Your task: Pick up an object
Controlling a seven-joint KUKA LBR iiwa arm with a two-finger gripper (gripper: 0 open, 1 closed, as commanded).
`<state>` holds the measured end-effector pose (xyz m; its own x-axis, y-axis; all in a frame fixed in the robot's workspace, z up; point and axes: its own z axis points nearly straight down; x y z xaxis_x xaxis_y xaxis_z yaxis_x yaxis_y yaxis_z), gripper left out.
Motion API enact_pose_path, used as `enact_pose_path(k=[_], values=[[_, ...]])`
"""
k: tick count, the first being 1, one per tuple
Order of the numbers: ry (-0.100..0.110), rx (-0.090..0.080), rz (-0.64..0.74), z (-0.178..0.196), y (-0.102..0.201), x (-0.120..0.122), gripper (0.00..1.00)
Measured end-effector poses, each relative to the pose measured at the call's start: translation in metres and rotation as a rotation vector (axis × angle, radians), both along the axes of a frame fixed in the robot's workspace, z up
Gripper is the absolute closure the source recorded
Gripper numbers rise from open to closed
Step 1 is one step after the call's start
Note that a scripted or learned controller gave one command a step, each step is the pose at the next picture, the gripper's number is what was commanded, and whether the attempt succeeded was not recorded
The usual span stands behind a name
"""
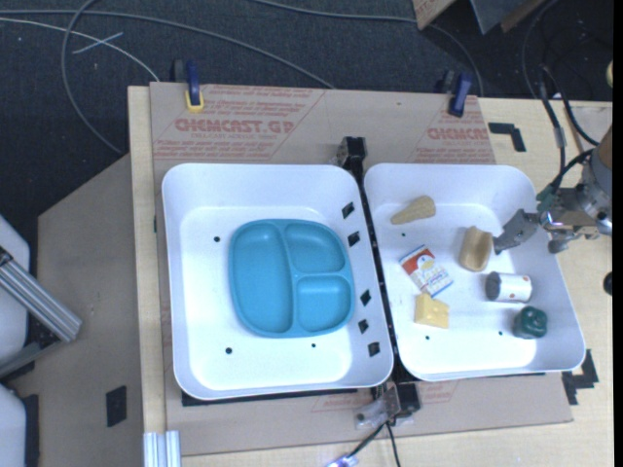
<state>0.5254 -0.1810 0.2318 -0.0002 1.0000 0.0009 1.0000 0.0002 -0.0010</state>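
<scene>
The right bin (555, 358) holds several small objects. A pale tan piece (414, 210) lies at the back. A brown-tan lump (476, 249) sits in the middle, a red, white and blue carton (426, 269) to its left, and a yellow wedge (432, 311) in front of the carton. A white cylinder with a dark end (509, 286) and a dark green object (531, 322) lie at the front right. My gripper (536, 235) hangs over the bin's right side, just right of the brown-tan lump, open, with nothing between its fingers.
The left bin (185, 251) holds a blue divided plate (292, 277). A black-clipped divider (362, 251) separates the two bins. Blue clamps (194, 84) hold the cardboard backing at the bench's far edge. Cables run across the dark floor behind.
</scene>
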Motion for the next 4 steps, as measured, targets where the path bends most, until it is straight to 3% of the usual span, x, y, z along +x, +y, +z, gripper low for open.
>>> enact_pose_path(k=[2,3,4], values=[[0.003,0.002,0.000,-0.085,0.001,0.004,0.00],[-0.016,-0.008,0.001,-0.124,0.007,0.010,0.00],[-0.004,-0.001,-0.001,-0.117,0.009,0.006,1.00]])
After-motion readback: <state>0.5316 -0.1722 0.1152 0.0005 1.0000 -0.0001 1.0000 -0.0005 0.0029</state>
